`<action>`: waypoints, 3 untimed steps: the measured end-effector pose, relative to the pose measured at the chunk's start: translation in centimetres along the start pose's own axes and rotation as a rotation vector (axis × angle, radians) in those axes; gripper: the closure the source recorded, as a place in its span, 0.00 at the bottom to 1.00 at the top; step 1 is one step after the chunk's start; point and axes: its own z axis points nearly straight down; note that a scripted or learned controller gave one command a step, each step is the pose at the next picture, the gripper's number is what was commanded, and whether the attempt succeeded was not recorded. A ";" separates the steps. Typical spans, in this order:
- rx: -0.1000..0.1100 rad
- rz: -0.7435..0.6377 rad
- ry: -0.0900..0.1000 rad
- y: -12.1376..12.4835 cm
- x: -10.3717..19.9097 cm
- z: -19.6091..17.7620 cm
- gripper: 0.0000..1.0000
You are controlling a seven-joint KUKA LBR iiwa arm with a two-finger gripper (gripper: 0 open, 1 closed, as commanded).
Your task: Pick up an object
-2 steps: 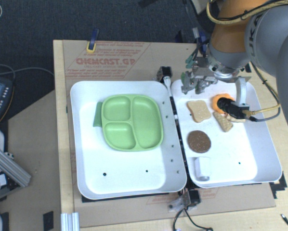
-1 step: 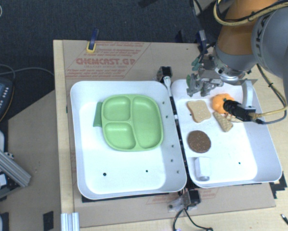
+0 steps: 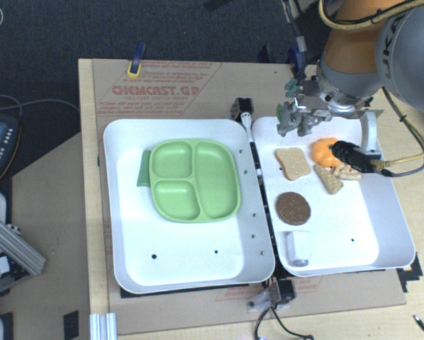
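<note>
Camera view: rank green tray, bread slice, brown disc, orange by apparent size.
Largest to smallest:
1. green tray, by far
2. bread slice and brown disc, too alike to rank
3. orange, though a black part covers its right side, so its full size is unsure
</note>
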 end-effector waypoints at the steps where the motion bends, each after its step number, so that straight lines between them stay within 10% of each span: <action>1: 0.001 0.000 -0.001 0.5 0.1 0.0 1.00; 3: 0.003 0.001 -0.001 0.6 0.4 2.0 1.00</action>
